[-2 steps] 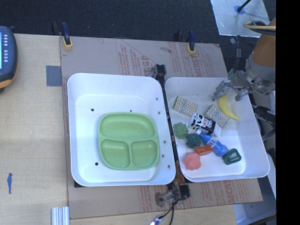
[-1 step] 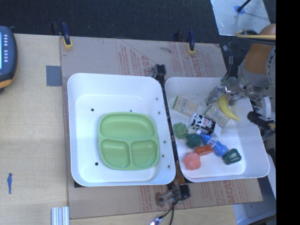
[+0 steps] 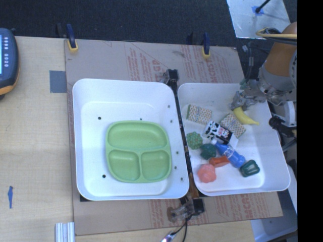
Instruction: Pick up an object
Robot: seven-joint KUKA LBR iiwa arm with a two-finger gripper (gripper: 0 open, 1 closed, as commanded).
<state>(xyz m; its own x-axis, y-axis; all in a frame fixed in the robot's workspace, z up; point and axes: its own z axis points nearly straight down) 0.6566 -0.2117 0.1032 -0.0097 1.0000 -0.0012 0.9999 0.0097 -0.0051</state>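
Camera view looks down at a slant on 2 shallow white bins set side by side on a brown board, and the right bin (image 3: 267, 183) serves as the landmark for everything else. Against its left wall stands the left bin (image 3: 86, 150), which holds a green divided tray (image 3: 137, 150) with 3 compartments. Inside the right bin lies a loose cluster of small things: a yellow banana (image 3: 246, 116) near the upper right, a patterned block (image 3: 233, 125) just beside it toward the middle, a second patterned block (image 3: 199, 114) toward the upper left, and a black-and-white cow toy (image 3: 217, 132) near the centre. Below these sit a green textured piece (image 3: 194, 139) close to the left wall, a dark teal piece (image 3: 208, 150) touching or nearly touching it, a blue bottle (image 3: 231, 155) lying tilted through the middle, a small red-orange piece (image 3: 219, 161) against the bottle, a pink lump (image 3: 206, 173) near the lower left, and a dark green piece (image 3: 249, 168) toward the lower right. From the right bin's upper right corner the grey arm (image 3: 277, 79) reaches in, and the gripper (image 3: 244, 100) hangs low just above the banana; whether its fingers are spread or closed cannot be told, and nothing can be seen caught between them.
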